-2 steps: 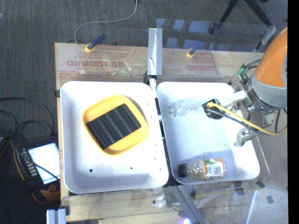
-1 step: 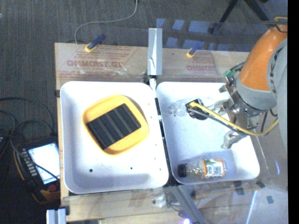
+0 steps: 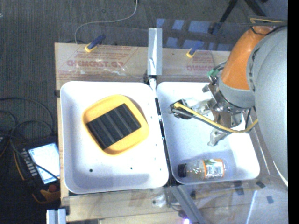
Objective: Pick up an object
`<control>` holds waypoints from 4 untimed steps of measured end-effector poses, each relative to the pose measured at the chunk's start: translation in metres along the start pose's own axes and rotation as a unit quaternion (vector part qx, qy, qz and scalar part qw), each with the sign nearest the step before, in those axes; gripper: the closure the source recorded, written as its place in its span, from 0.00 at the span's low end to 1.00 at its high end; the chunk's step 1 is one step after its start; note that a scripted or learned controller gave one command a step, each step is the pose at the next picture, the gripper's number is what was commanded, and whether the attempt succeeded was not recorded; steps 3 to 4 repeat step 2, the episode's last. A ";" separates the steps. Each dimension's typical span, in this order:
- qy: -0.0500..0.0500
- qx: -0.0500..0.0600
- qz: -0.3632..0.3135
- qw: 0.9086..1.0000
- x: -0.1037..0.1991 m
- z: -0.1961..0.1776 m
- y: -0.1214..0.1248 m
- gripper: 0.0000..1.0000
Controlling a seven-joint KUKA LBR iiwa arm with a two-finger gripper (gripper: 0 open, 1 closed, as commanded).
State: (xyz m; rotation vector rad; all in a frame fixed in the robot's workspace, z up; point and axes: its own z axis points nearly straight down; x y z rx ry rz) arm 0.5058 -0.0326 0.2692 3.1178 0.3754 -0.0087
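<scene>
A small bottle with an amber drink, a dark cap and a printed label lies on its side at the near edge of the right bin. A yellow pad with a black ridged top rests in the left bin. My gripper hangs low over the middle of the right bin, just above and right of the bottle, apart from it. A yellow cable loops out from the wrist toward the bin's left side. The grey arm with its orange band hides the bin's far right corner.
The two white bins meet at a thin divider. Behind them a brown board carries yellow clamps. A tablet and cables lie on the floor at left.
</scene>
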 end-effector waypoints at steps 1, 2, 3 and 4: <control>0.001 0.001 -0.025 1.000 0.154 0.003 0.015 0.00; 0.000 0.001 -0.006 1.000 0.129 0.086 -0.095 0.00; 0.000 0.001 -0.006 1.000 0.129 0.086 -0.095 0.00; 0.000 0.001 -0.006 1.000 0.129 0.086 -0.095 0.00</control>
